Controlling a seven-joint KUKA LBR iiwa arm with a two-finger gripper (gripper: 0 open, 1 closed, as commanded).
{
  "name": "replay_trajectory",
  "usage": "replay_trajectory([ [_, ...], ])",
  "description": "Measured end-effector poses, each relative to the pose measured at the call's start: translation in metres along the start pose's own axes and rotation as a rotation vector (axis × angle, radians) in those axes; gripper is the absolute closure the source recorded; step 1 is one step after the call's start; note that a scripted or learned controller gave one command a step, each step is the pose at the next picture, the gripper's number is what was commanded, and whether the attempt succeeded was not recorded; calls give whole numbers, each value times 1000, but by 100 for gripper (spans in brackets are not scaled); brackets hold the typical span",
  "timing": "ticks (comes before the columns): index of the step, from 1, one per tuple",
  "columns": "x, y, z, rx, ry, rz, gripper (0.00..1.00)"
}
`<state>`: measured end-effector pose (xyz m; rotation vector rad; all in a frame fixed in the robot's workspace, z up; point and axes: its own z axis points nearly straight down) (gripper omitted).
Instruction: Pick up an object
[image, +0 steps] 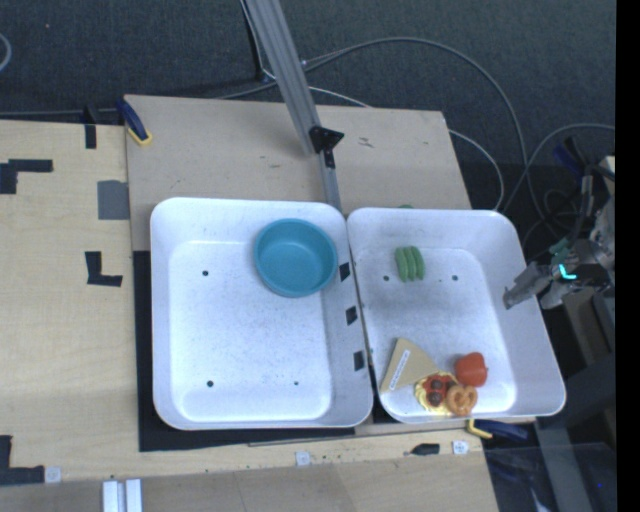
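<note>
Nearest the camera, at the front edge of the right shallow white bin (500, 235), lies a cluster of small things. A round toy pizza with red and yellow toppings (446, 394) sits in the front corner. A red rounded toy, like a tomato or pepper (472, 369), is just behind it and touching. A tan wedge-shaped piece (403, 364) leans just to their left.

Farther back in the same bin, a small green ridged toy vegetable (409, 263) lies alone, well apart from the cluster.

The left shallow white bin (180, 330) holds a round blue plastic bowl (295, 257) upright near its far right corner.

The hand (530, 285) is at the right bin's right rim, outside the bin, with nothing visible in it; whether it is open or closed cannot be told.

Both bins rest on a pale wooden surface (60, 300), with a grey metal pole (290, 75) slanting in beyond them.
</note>
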<state>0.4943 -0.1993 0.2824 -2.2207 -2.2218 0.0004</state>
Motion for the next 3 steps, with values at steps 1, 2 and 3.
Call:
replay_trajectory([
  [1,0,0,0,0,0,0,0],
  [2,10,-3,50,4,1,-1,0],
  [3,20,-4,107,5,2,-1,0],
])
